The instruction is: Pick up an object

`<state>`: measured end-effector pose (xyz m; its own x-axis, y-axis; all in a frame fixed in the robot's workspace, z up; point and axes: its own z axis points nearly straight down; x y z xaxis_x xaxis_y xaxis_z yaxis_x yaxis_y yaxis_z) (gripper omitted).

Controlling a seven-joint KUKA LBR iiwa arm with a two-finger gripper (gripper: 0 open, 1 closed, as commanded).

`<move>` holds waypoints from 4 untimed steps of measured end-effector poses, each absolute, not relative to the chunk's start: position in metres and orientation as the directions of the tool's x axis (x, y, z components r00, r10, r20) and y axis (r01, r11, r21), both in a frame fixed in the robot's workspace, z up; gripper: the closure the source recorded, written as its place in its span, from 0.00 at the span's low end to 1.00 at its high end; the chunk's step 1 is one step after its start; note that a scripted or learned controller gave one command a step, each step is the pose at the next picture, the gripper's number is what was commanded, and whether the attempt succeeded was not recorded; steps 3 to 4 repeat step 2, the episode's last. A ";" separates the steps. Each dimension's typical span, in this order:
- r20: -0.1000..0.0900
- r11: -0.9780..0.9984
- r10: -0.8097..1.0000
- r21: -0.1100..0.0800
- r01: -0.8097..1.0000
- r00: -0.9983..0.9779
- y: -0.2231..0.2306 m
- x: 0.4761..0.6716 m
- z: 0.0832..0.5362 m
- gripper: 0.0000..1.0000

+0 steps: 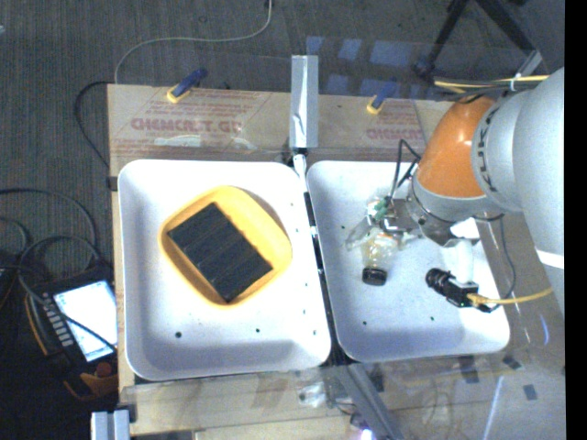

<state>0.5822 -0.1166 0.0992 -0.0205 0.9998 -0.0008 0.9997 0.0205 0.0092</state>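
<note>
Left bin (138, 246): yellow dish (227, 243) holding a black pad (220, 251).
Right bin (413, 337): small clutter (376, 241), arm (486, 154) above.
End effector (396, 216): opening cannot be told.

- Arm (514, 145): cut off by the right and top edges; its bulk hides the right bin's (413, 337) upper right corner.
- Gripper (393, 216): tucked under the wrist, finger state unreadable.
- Clear object (371, 241) by the gripper: blurred, kind not discernible.
- Small dark item (373, 275): too small to identify.
- Tablet (87, 317), lower left: partly hidden by the left bin's (147, 337) rim.
</note>
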 end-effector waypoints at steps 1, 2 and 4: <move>0.001 0.021 1.000 0.009 1.000 -0.021 -0.116 0.582 0.108 1.00; -0.001 0.092 0.996 -0.002 0.996 -0.092 -0.067 0.612 0.183 1.00; -0.001 0.092 0.996 -0.002 0.996 -0.092 -0.067 0.612 0.183 1.00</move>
